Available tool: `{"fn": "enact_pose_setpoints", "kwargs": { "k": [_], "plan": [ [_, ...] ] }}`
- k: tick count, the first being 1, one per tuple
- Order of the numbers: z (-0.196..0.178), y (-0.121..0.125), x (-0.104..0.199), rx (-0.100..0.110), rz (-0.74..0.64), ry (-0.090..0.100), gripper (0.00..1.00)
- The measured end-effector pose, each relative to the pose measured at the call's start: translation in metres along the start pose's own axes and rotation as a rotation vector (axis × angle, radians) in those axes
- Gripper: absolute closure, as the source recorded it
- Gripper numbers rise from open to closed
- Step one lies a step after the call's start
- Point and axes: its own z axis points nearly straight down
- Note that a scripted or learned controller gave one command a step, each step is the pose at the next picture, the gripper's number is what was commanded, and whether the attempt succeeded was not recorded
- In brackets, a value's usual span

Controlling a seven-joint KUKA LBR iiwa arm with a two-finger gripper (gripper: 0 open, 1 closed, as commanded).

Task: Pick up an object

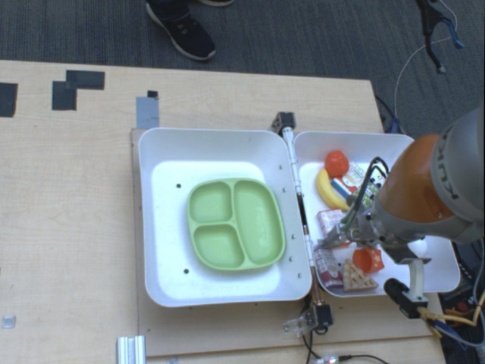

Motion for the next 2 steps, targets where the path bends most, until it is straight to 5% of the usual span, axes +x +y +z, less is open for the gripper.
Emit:
{"fn": "enact_pose_setpoints", "kwargs": {
  "k": [1, 2],
  "plan": [
    [-0.0115, 0.0023, -0.0002, -0.007, -0.002, -0.002, 1.0],
    [-0.0114, 0.0022, -0.0002, -0.006, -0.002, -0.002, 0.0]
  ]
}}
